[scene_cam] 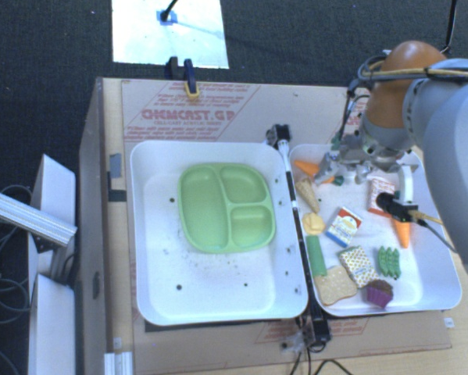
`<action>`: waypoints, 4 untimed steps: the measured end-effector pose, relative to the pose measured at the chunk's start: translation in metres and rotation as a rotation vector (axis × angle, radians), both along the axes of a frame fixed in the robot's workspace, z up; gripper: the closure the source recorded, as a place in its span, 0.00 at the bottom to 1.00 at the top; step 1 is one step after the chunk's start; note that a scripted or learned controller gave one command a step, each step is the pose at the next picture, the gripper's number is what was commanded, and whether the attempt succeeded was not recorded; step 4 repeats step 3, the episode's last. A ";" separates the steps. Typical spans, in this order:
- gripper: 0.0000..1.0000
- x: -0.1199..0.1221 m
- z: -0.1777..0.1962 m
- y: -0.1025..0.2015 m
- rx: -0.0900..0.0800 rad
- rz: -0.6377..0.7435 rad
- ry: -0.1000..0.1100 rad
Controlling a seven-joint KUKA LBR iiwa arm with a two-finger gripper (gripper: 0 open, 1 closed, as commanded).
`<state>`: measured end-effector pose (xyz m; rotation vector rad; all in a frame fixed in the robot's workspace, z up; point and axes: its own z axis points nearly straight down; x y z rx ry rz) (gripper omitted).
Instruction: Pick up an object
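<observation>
Reaching in from the right, the arm [421, 92] sets its gripper [357, 161] low over the far end of the right bin [444, 287], just beside a small orange carrot piece [309, 168]. Whether it is spread or closed cannot be told. Other toy foods lie nearer: a cracker [336, 286], pea pod [388, 261], small carton [344, 226]. These look light, stiff and slippery; pinching across the narrow sides seems best. The left bin [151, 287] holds a green tray [226, 207].

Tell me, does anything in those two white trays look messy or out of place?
Nothing looks broken or spilled. The green plate lies slightly askew in the left bin. The toy foods, such as the cracker and pea pod, lie scattered loosely in the right bin.
</observation>
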<state>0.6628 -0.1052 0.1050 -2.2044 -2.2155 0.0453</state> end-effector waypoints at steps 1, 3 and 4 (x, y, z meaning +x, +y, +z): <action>0.00 0.006 -0.014 0.009 -0.006 -0.003 -0.026; 1.00 -0.044 0.082 0.066 0.010 0.001 -0.038; 1.00 -0.044 0.082 0.066 0.010 0.001 -0.038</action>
